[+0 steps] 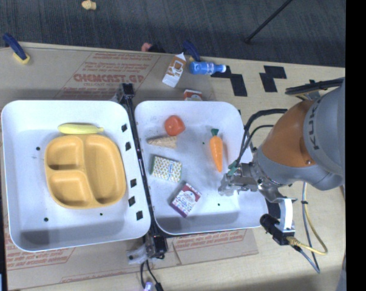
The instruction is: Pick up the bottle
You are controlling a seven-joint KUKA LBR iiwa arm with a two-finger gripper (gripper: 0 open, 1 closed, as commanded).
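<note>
A small blue bottle (204,68) lies on its side on the cardboard bench top, behind the right bin (234,111) and outside it. My gripper (230,182) hangs low over the right bin's right side, just below the carrot (216,152). It is far from the bottle, toward the front of the bench. The grey arm with its orange band (289,141) reaches in from the right. Nothing shows held at the gripper.
The right bin also holds a red tomato (175,125), a bread wedge (162,142), a green patterned box (167,168) and a purple packet (185,199). A yellow divided plate (85,168) and a banana (81,128) lie in the left bin. A small carton (175,70) lies beside the bottle.
</note>
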